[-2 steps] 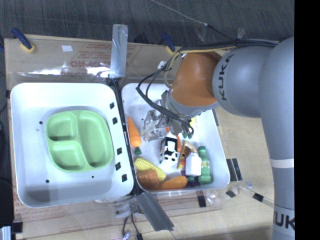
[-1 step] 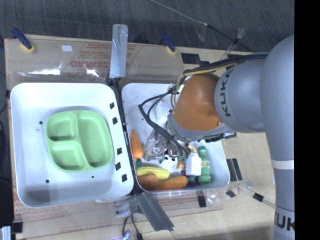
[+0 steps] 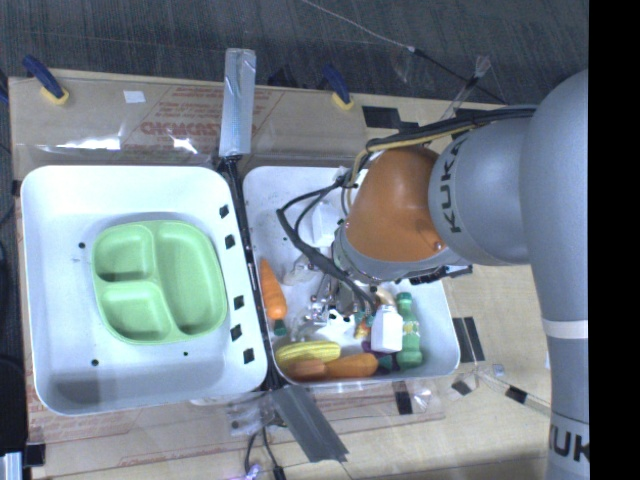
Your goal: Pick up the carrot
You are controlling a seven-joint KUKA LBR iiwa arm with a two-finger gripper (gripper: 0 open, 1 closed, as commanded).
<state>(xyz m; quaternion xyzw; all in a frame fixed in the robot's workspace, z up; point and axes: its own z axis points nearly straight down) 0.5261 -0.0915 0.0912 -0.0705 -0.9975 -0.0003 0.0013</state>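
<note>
The carrot (image 3: pixel 271 290) is a slim orange piece with a green stub at its near end. It lies lengthwise against the left wall of the right bin (image 3: pixel 262 193). My gripper (image 3: pixel 324 306) hangs low in that bin under the orange wrist band, a short way right of the carrot and apart from it. Nothing shows in its grasp. The arm's bulk hides the middle of the bin.
A yellow item (image 3: pixel 308 351) and an orange-brown one (image 3: pixel 338 367) lie at the right bin's near edge. A white bottle (image 3: pixel 386 330) and a green bottle (image 3: pixel 406 318) stand right of the gripper. The left bin (image 3: pixel 40 268) holds a green divided plate (image 3: pixel 158 280).
</note>
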